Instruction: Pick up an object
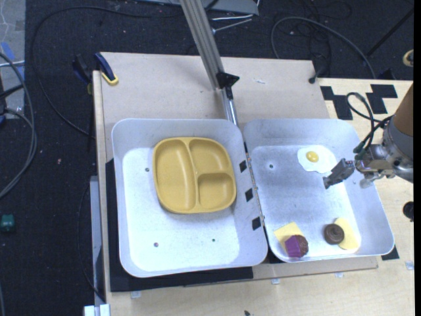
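At the fried egg's (pixel 312 158) four o'clock my gripper (pixel 337 174) is hovering, its width I cannot tell; that offset is risking a miss.

The arm (pixel 400 134) is reaching in across the right edge of the counter (pixel 164 84), its wrist (pixel 380 162) tilting leftward, the pincer (pixel 334 176) hanging near that edge, pointing down-left.

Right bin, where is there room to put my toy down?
The right bin is bare along the side next to the other bin, between the egg and the purple ball. Its front edge is crowded: purple ball, brown donut. The pincer hangs beside the egg.
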Controlling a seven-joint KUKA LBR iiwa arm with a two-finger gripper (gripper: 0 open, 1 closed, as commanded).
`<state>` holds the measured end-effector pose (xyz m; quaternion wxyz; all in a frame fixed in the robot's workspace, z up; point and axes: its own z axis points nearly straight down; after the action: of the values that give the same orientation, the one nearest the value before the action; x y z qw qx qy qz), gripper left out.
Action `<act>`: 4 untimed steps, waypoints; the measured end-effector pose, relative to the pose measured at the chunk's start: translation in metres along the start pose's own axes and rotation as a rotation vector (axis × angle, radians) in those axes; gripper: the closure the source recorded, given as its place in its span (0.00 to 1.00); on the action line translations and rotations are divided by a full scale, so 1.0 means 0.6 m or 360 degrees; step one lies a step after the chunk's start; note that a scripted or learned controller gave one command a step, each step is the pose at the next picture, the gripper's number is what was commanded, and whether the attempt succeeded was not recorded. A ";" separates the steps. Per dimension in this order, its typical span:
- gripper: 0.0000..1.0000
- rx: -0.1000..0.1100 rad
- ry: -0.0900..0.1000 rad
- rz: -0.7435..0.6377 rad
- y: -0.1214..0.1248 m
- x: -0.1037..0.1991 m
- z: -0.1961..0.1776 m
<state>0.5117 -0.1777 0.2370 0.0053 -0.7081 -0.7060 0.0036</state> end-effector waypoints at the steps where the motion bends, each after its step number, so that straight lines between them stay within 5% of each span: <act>1: 0.00 -0.0020 -0.0004 -0.0006 0.004 0.001 -0.011; 4: 0.00 -0.0019 -0.0003 -0.0004 0.003 -0.013 0.234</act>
<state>0.5115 -0.1850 0.0964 0.0004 -0.7073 -0.7069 0.0002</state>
